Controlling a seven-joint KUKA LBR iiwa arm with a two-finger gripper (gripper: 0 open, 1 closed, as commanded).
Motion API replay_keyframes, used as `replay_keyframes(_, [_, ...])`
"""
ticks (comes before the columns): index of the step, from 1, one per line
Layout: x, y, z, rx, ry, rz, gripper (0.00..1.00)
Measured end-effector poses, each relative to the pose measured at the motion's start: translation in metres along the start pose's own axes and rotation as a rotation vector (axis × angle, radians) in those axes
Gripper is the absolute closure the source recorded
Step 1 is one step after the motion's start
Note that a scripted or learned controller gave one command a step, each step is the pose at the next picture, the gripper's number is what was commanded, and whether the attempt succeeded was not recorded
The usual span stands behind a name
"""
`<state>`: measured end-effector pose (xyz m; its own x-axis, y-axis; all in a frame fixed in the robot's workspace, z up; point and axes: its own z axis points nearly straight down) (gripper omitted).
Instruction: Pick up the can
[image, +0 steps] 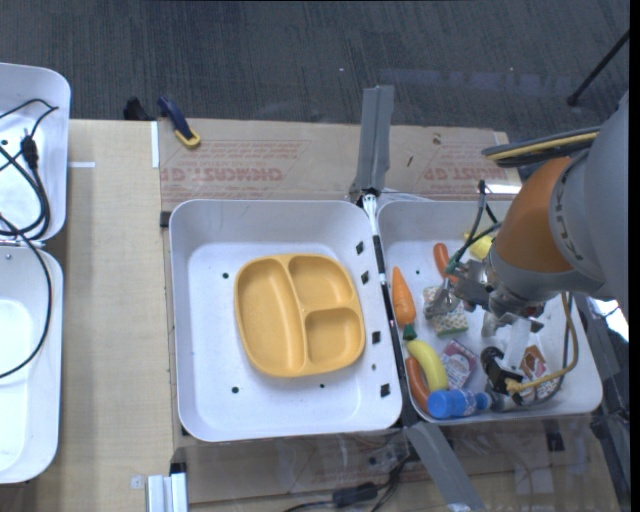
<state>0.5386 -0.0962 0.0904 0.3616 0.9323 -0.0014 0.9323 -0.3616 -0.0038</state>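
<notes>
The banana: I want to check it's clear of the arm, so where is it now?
The banana lies in the right bin, near its left wall, below the carrot and just above the blue bottle.

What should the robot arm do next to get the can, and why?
Probably lift a little and look again. The gripper sits low in the right bin among a carrot, a banana and a blue bottle. I cannot pick out a can in that clutter, and the arm hides part of the bin.
</notes>
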Motion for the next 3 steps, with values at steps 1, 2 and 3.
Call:
replay_keyframes(1, [0.013, 0.095, -0.001, -0.001, -0.002, 0.186, 0.0])
replay_keyframes(2, [-0.014, 0.006, 0.0, 0.001, 0.0, 0.356, 0.0])
replay_keyframes(3, [-0.029, -0.034, 0.0, 0.002, 0.0, 0.428, 0.0])
